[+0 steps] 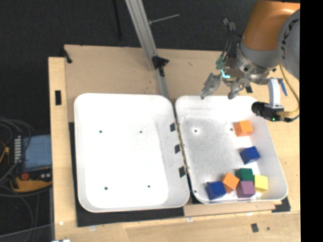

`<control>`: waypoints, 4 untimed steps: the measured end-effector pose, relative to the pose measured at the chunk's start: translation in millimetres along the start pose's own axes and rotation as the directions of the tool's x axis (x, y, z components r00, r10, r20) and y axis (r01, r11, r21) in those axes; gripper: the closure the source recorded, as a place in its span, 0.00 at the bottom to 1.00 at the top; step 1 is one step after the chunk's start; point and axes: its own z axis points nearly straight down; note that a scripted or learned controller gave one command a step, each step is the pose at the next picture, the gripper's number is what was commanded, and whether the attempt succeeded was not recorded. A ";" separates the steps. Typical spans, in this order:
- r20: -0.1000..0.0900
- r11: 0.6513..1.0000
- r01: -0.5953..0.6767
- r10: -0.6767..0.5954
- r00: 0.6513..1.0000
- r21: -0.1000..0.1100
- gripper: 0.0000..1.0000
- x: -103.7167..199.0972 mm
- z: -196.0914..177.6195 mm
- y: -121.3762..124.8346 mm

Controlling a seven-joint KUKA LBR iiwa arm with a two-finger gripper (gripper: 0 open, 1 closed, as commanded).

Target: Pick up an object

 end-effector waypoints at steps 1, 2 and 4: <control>0.001 1.000 0.001 -0.001 1.000 -0.005 0.00 0.0 -2.6 0.7; 0.004 1.000 -0.004 0.004 1.000 -0.001 0.00 -2.3 39.3 2.1; 0.003 1.000 -0.007 0.007 1.000 0.002 0.00 -2.8 141.7 -9.4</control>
